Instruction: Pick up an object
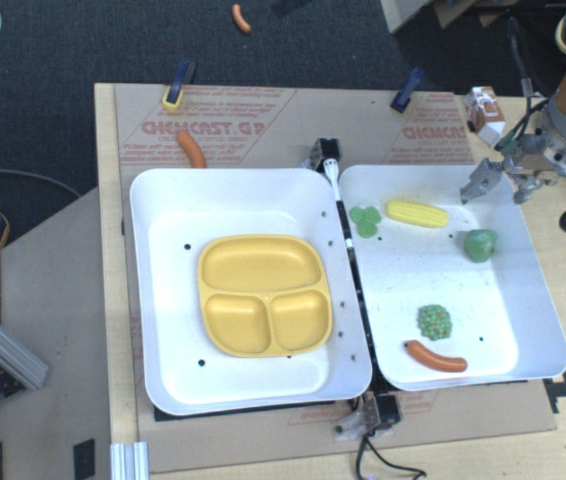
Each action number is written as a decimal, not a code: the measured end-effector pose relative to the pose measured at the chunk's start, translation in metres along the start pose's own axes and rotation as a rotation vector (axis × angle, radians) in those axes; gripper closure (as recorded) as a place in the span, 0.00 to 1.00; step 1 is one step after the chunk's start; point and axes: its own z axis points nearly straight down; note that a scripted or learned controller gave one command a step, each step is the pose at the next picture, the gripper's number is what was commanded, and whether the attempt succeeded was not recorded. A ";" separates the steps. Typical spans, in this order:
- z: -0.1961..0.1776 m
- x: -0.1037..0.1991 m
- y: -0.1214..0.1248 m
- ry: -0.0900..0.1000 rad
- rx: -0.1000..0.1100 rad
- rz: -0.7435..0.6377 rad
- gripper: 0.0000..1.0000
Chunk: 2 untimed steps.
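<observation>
I see my grey two-finger gripper (500, 181) hovering in the upper right of the frame, fingers spread apart and holding nothing, over the far edge of the right white bin (523, 313). The nearest target, a yellow plastic corn cob (417, 213), lies just left of it, long axis running left-right, tilted slightly down rightward. I'd close across its short width, centred.

The bench (263, 118) is seen from one fixed camera set above it, looking down at a slant; both white bins (153, 268) are taken in whole from a moderate distance; dark floor (83, 28) is included beyond the bench's far edge.
</observation>
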 end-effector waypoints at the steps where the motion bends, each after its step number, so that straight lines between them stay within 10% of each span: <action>1: 0.063 0.007 0.000 0.001 0.001 -0.002 0.00; 2: 0.088 0.010 0.002 0.004 -0.003 -0.004 0.00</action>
